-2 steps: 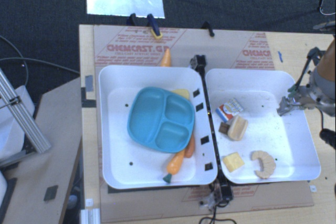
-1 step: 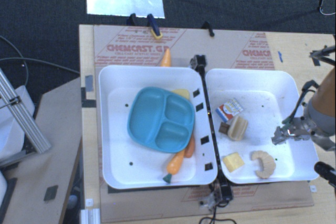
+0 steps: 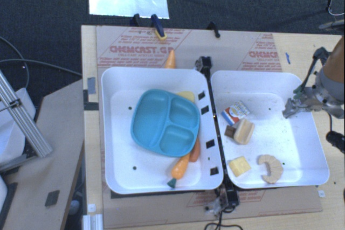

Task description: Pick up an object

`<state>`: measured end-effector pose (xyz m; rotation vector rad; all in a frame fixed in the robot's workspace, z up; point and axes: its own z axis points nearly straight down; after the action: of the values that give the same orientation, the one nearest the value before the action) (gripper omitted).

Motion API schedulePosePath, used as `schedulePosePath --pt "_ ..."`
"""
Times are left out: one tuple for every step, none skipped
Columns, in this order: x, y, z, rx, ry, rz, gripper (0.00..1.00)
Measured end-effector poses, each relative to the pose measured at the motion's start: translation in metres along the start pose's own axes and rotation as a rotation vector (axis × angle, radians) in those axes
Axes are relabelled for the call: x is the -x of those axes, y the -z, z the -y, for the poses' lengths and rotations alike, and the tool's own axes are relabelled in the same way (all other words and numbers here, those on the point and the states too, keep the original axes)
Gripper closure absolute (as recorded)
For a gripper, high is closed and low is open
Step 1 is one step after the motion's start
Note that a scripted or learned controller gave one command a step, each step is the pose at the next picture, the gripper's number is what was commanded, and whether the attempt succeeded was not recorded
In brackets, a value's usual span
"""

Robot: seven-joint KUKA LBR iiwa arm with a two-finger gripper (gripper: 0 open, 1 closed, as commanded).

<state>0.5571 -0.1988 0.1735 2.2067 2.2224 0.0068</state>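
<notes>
The bench point(image 3: 91, 132) carries a sheet of protective-papered board on which two shallow white bins sit side by side. The left bin point(image 3: 116, 116) holds the largest item, a blue divided plate point(image 3: 164, 122), lying tilted over a toy carrot point(image 3: 182, 166) that pokes out at its near edge, with something yellow point(image 3: 186, 96) peeking from under its far edge. Another orange piece, perhaps a second carrot point(image 3: 170, 59), lies outside the bin on the far side.

The right bin point(image 3: 310, 137) holds the smaller candidates for picking: a curved tan croissant-like piece point(image 3: 270, 167) near the near-right corner, a bread-roll shape point(image 3: 243, 131) touching a small dark block point(image 3: 230, 131), a red, white and blue packet point(image 3: 235, 112) just beyond it, and a pale yellow square point(image 3: 239, 165) near the divider.

The arm comes in from the right, wrist low over the right bin's far-right wall, with the gripper point(image 3: 291, 109) pointing left and down towards bare bin floor. At this angle and size I cannot tell how the jaws stand; nothing is visibly between them.

The main risk is a close on empty air: the gripper is well apart from every item, so a descent here would meet only the floor. It is also close to the bin wall, which a finger could catch or nudge. If it moves to the roll, the touching dark block could be pushed or pinched along with it.
</notes>
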Motion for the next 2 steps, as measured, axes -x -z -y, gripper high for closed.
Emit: schedulePosePath --pt "-0.067 -0.019 -0.068 -0.004 0.005 -0.004 1.0" --pt "-0.033 -0.043 0.037 -0.018 -0.012 -0.004 1.0"
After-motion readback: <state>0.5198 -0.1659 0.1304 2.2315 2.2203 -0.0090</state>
